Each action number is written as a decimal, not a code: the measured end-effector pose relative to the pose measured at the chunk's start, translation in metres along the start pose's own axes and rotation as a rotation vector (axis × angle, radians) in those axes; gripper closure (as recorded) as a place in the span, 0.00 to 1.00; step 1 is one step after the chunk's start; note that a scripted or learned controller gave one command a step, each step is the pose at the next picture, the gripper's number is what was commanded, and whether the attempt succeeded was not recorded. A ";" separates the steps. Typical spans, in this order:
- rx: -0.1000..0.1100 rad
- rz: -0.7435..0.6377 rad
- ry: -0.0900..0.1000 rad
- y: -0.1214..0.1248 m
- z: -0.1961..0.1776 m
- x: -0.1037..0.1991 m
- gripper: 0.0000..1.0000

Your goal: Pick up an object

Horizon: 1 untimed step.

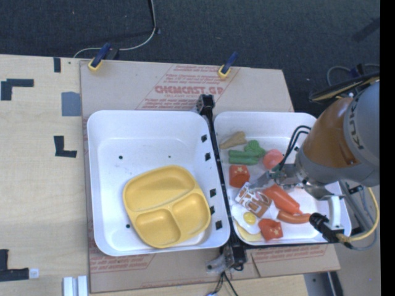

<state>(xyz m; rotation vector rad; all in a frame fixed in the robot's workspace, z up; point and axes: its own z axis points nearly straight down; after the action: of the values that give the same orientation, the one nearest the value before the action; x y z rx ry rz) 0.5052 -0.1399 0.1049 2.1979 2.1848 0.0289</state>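
Here is the grey arm with its orange band (336, 137) reaching in from the right, hanging over the right-hand shallow white bin (281, 117). Its gripper (271, 176) sits low over the middle of that bin, above the jumble of toy food, and whether it is open or closed cannot be told from this angle; nothing is visibly held.

Under and around it: a red block-shaped toy (239, 176) just to the left, a green pepper-like toy (247, 153) further back, a tan piece (233, 140) beyond that near the far-left corner, and a round pinkish-red toy (273, 159) just behind the gripper. Nearer, a red-and-white printed packet (253, 199) lies beside an orange carrot-like toy (285, 201), with a small red piece (271, 229) and a yellow and white piece (249, 218) at the near edge.

Across the divider, the left white bin (108, 128) carries a yellow plastic divided plate (166, 205), lying flat toward its near side. Both bins rest on a brown cardboard sheet (179, 85) on the wooden tabletop (31, 184).
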 end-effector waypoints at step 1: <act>0.002 -0.001 0.001 -0.001 0.001 0.000 0.00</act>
<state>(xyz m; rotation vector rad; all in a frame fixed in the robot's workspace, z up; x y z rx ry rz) 0.5045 -0.1394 0.1044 2.1983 2.1868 0.0277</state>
